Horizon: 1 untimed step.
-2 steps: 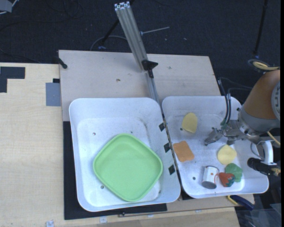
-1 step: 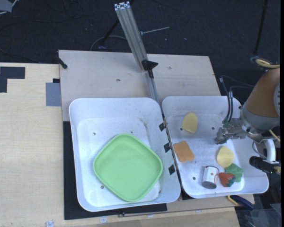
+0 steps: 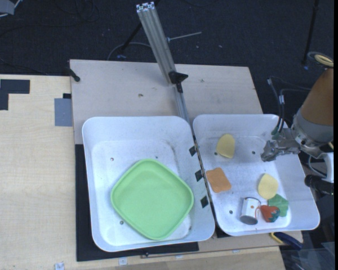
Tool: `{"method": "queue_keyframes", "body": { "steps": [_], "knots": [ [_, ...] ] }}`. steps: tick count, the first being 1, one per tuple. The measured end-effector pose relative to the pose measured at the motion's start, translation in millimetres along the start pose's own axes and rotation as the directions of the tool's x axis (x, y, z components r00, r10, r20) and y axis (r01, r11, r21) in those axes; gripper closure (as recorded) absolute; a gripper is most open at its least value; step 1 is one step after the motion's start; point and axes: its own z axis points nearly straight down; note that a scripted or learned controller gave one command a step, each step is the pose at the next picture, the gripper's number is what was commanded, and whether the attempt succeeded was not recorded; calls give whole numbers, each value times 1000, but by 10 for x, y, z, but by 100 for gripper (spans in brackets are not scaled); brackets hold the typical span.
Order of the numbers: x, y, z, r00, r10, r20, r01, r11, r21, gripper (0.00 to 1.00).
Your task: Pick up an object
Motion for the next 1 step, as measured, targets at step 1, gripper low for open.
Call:
{"method": "queue_keyframes", "body": {
  "steps": [1],
  "knots": [
    [-92, 2, -582, 1000, 0, 1, 0, 1000, -1, 100]
  ]
}}
